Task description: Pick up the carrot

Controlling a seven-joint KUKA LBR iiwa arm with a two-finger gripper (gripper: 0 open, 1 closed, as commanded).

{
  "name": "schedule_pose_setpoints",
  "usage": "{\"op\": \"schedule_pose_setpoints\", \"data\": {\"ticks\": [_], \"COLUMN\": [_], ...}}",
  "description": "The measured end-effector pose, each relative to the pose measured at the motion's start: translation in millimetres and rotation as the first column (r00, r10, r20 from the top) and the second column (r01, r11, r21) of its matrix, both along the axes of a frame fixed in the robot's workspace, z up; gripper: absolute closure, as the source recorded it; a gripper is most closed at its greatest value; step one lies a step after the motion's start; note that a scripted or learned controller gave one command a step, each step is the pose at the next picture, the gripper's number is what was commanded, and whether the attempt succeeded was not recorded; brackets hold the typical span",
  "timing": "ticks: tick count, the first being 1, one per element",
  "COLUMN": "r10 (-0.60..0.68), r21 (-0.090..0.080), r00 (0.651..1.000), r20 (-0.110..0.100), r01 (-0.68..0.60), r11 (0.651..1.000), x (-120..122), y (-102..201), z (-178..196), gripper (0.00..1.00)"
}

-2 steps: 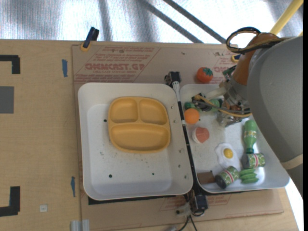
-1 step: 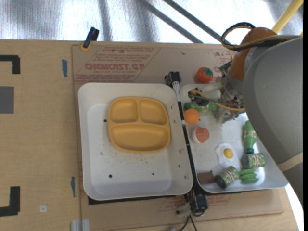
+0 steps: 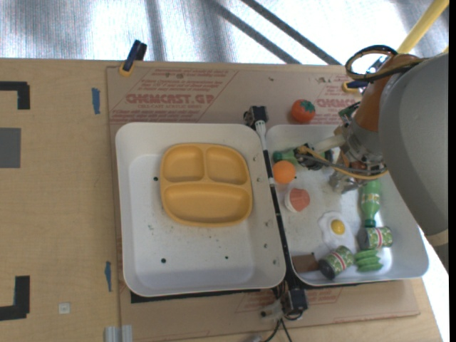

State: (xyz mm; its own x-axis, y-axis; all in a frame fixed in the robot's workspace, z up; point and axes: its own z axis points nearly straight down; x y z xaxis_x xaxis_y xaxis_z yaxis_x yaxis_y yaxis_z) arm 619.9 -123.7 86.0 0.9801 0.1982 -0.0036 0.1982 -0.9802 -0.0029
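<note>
Camera view: looking down at a slant on two white bins side by side on the surface.
Carrot: short orange body with a green top pointing far, lying in the right bin against its left wall, toward the far end.
Neighbours: red-and-white slice just near of the carrot; fried egg further near and right; green bottle to the right.
Elsewhere: tomato outside the bins on the cardboard, far of the carrot; yellow divided plate in the left bin.
Hand: low over the middle of the right bin, to the right of the carrot and apart from it; wrapped in cables and blurred, so cannot tell whether open or closed; nothing seen gripped.
Step in hand: reaching for the carrot, not yet at it.
Doing it well: shift left until centred over the orange body, not the green top; turn the wrist to close across the carrot's narrow width; descend straight.
Risk: bin wall right beside the carrot, likely to block the left side of the grip; slice close enough to be nudged.
</note>
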Motion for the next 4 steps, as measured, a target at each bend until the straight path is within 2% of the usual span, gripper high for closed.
{"op": "schedule_pose_setpoints", "data": {"ticks": [1, 2, 3, 4], "r10": [0.004, 0.0, 0.005, -0.001], "r21": [-0.002, -0.002, -0.002, 0.0], "r00": [1.0, 1.0, 1.0, 1.0], "r20": [0.006, -0.003, 0.002, 0.003], "r01": [-0.004, 0.0, -0.005, 0.001], "r11": [1.0, 1.0, 1.0, 1.0], "x": [18, 30, -15, -26], "y": [19, 23, -11, -13], "z": [0, -1, 0, 0], "gripper": [1.0, 1.0, 1.0, 1.0]}}
